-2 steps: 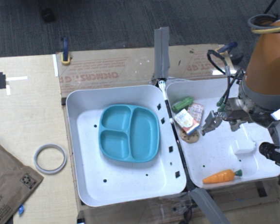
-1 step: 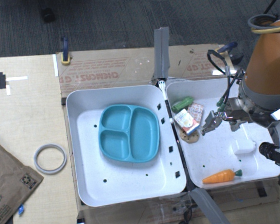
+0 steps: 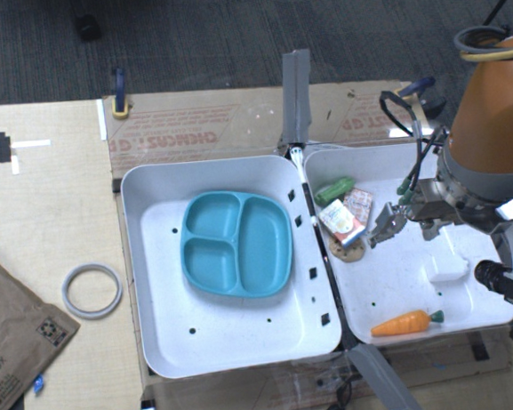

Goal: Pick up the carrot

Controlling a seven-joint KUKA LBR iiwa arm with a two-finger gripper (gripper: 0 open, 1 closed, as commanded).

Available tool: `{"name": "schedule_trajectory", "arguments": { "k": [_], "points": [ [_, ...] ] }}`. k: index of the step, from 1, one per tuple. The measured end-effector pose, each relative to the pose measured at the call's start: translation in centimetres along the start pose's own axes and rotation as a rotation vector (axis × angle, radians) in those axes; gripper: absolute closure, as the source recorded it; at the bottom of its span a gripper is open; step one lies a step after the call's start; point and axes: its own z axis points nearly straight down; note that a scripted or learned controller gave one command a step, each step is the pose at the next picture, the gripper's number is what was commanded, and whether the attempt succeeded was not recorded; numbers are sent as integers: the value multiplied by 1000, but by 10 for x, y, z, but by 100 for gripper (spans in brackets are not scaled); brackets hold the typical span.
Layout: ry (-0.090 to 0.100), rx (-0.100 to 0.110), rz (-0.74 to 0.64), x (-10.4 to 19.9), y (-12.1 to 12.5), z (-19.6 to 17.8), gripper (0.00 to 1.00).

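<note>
Bench with two white bins (image 3: 147, 281), one carrot (image 3: 401, 324), one blue plate (image 3: 238, 243), gripper (image 3: 385, 226)

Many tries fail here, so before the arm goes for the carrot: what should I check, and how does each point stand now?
1. Carrot in view, right bin, near its front wall: ok.
2. Carrot lies apart from other items: ok.
3. Gripper above carrot: not ok; it hovers by the pouch and cookie.
4. Gripper open: cannot tell.
5. Nothing between gripper and carrot: ok.
</note>
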Motion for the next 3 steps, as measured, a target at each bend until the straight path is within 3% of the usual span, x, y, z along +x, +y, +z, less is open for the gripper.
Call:
{"name": "schedule_trajectory", "arguments": {
  "k": [1,2,3],
  "points": [
    [-1,2,3,-1,1,-8,100],
    [-1,3,3,-1,1,-8,0],
    [-1,3,2,-1,1,-8,0]
  ]
}}
